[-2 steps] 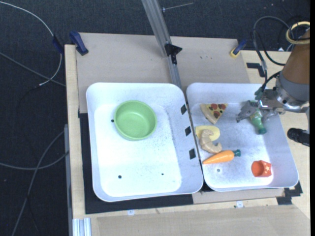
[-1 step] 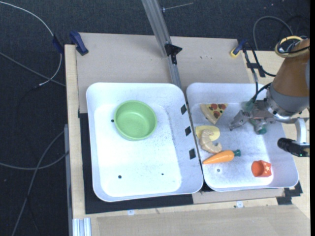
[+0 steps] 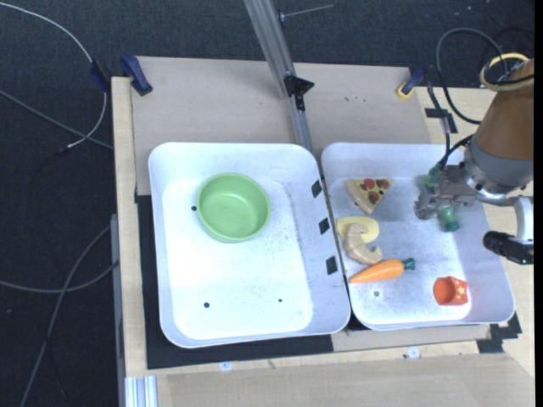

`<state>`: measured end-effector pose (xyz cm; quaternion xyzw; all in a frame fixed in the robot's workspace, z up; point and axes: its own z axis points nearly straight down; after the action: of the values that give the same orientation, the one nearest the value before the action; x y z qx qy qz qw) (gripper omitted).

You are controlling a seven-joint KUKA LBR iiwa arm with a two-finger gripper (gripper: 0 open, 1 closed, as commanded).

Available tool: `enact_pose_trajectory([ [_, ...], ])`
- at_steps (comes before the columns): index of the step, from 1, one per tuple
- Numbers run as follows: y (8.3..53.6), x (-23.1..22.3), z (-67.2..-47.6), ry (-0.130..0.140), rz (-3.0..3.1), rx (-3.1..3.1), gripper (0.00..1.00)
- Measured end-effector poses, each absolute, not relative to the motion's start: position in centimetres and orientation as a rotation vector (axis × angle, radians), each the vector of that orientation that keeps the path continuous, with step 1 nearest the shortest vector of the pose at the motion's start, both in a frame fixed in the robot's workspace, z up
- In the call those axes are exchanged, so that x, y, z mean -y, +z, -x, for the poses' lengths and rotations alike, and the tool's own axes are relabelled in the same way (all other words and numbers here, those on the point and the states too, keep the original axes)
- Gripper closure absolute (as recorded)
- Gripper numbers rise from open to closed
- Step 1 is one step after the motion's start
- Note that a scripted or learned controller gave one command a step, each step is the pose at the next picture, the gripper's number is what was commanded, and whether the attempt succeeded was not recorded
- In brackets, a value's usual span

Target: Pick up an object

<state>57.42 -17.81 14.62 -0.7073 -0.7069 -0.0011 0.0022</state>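
Bench (image 3: 212, 100): tan board carrying two white bins side by side, with blue clamps at its far corners.

Left bin (image 3: 237, 312): we list one item, a green bowl (image 3: 233, 207), upright in the far left part; a few dark specks lie on the floor nearer us.

Right bin (image 3: 407, 308): we list four loose items. Pizza slice (image 3: 370, 193), far left part. Yellow piece (image 3: 359, 238), curved, just nearer than the slice; its kind is hard to make out. Carrot (image 3: 379, 270), orange with a green tip, lying on its side and touching the yellow piece's near edge. Red piece (image 3: 450, 291), near right corner, well apart from the rest; too small for us to name.

Gripper (image 3: 439, 203): low over the far right part of the right bin, on the grey arm with its orange band (image 3: 509, 121), which is cut off at the right edge. Its grey fingers blur into one mass, so we cannot tell whether they are spread or closed. A green thing (image 3: 448, 220) shows at its tip; we cannot tell whether it is gripped, lying beneath, or part of the tool.

Metal pole (image 3: 271, 32): slants over the far edge between the bins.
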Motion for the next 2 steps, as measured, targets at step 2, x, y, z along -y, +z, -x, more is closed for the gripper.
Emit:
enact_pose_trajectory([
  [2, 25.7, 18.3, -58.9, -0.011, 2.227, 2.229, 1.0],
])
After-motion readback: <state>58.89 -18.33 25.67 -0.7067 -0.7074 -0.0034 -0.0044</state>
